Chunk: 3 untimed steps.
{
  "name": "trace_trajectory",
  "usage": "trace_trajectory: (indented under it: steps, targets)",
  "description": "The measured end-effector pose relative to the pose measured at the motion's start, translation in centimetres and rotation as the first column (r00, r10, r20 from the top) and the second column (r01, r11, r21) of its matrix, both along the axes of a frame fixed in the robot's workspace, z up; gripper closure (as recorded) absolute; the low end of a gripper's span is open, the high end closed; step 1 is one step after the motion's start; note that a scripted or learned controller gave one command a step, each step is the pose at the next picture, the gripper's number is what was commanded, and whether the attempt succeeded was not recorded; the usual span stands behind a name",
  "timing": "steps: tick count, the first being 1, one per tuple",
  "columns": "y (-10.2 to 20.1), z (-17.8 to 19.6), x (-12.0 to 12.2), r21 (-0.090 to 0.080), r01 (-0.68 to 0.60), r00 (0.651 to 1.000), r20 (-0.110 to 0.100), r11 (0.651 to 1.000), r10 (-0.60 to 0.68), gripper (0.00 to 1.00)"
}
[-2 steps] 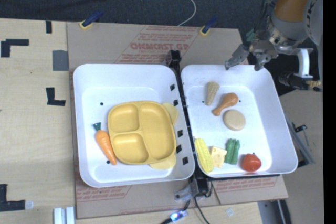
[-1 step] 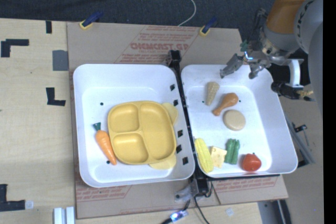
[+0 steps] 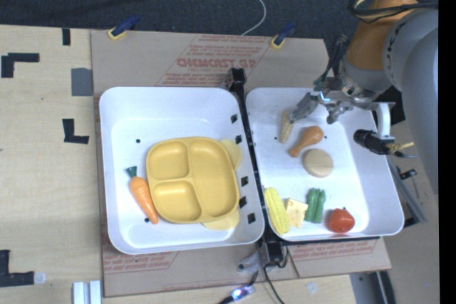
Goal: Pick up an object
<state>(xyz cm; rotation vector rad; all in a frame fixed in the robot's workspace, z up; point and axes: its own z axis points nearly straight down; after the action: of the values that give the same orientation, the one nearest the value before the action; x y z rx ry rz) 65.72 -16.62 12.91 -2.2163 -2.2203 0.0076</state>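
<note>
The desk [image 3: 43, 153] carries 2 bins; the right bin [image 3: 370, 203] holds the drumstick [image 3: 306, 139], just below the gripper [image 3: 318, 107], whose fingers are spread and pinch nothing. Judged a light, rigid, smooth plastic toy: grasp across its narrow shank.

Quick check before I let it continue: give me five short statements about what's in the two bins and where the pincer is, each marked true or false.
1. The carrot lies in the left bin, beside the yellow divided plate. True.
2. The tomato is in the left bin. False: it sits in the right bin, near its lower right corner.
3. The pincer is over the upper part of the right bin. True.
4. The corn cob rests on the yellow plate. False: it lies in the right bin, along its left wall.
5. The drumstick lies just above the pale round potato. True.
</note>
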Motion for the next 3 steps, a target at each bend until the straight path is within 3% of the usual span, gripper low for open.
trace_trajectory:
  steps: [1, 2, 3]
  targets:
    - [0.1, -4.8, -0.1, -0.001, -0.001, 1.000, 0.003, 1.000, 0.001, 0.00]
    - [0.2, -3.4, 0.1, -0.002, -0.003, 1.000, 0.006, 1.000, 0.003, 1.00]
    - [0.7, 1.5, -0.1, 0.000, 0.001, 1.000, 0.010, 1.000, -0.001, 1.00]
